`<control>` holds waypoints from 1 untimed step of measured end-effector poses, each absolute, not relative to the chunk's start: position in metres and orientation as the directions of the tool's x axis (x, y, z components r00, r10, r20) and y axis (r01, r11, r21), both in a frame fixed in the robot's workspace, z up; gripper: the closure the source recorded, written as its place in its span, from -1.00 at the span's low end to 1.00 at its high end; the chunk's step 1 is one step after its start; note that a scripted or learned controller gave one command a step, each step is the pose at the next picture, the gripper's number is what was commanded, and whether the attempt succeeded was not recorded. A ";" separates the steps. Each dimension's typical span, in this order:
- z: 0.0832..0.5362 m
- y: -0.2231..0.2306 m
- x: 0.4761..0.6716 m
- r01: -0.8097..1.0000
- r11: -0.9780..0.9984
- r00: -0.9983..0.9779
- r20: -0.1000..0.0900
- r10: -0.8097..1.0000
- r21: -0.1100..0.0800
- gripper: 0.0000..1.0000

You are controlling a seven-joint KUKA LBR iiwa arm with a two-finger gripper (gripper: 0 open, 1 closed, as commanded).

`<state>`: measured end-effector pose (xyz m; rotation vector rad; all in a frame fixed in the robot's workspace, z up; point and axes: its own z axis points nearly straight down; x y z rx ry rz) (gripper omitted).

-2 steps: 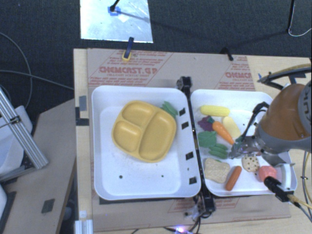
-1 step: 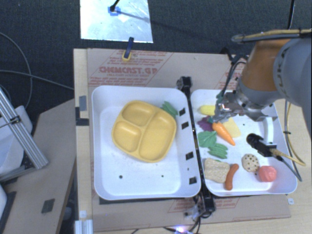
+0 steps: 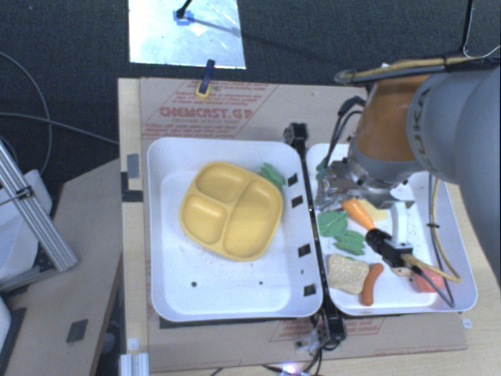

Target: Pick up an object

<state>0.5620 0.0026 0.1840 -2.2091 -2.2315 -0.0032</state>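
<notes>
1. Left of the carrot, a yellow tray is lying in the left bin.
2. Beside the carrot, the gripper is hovering; whether anything is grasped, I cannot tell.
3. Right of it, nothing is looking lifted; picking is remaining.

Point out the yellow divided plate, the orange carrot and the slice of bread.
yellow divided plate (image 3: 232,210), camera view, its middle ridge.
orange carrot (image 3: 358,212), camera view, mid-body.
slice of bread (image 3: 347,273), camera view, centre.

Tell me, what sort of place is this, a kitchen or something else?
Probably a robotics lab, not a kitchen. A grey robot arm reaches over two white bins on a bench, the food looks like toys, such as the carrot, and loose cables run nearby.
</notes>
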 end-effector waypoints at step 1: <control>0.184 -0.002 0.563 1.000 0.004 -0.004 0.000 1.000 0.001 -1.00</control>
